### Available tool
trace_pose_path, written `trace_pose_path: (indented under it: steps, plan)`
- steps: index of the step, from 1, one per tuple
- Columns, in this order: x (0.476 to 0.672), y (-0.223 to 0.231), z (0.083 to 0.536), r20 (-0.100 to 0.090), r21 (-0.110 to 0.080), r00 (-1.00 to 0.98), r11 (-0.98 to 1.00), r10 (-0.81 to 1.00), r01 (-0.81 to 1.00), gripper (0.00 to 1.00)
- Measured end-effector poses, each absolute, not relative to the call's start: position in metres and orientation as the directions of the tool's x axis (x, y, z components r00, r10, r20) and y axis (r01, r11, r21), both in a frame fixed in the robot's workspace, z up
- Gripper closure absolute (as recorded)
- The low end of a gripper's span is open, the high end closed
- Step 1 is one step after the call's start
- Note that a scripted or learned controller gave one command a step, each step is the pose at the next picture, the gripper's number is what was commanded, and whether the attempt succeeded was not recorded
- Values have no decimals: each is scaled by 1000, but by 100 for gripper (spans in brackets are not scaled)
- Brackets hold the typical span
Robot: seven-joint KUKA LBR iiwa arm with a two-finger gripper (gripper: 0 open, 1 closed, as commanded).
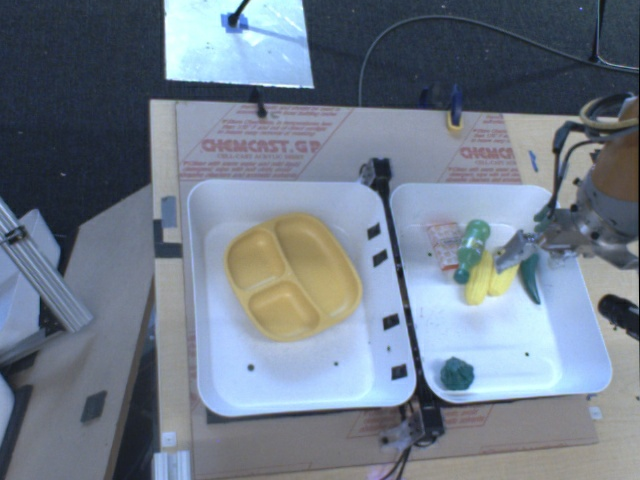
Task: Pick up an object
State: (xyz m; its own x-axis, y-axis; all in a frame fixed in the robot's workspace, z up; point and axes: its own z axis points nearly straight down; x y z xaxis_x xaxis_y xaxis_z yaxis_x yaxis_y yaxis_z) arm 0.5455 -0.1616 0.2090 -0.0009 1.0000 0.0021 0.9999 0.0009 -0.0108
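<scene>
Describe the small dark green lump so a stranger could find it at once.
Start at the right-hand white bin. Look to its near left corner, away from the cluster of toy food higher up. The dark green lump sits there alone, rounded, bumpy and darker than the green bottle.

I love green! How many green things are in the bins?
3, all in the right bin: green bottle, dark green pepper beside the claw, green lump in front. Others may hide.

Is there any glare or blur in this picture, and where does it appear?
Camera view: even, soft light; the metal sheet above the bench glares brightly; the white bins look slightly washed out; the gripper near the corn is a little blurred.
</scene>
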Motion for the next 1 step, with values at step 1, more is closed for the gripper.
trace_pose_path:
  steps: [1]
  plan:
    - [548,-161,216,0,2,-4,4,1000,1000,0]
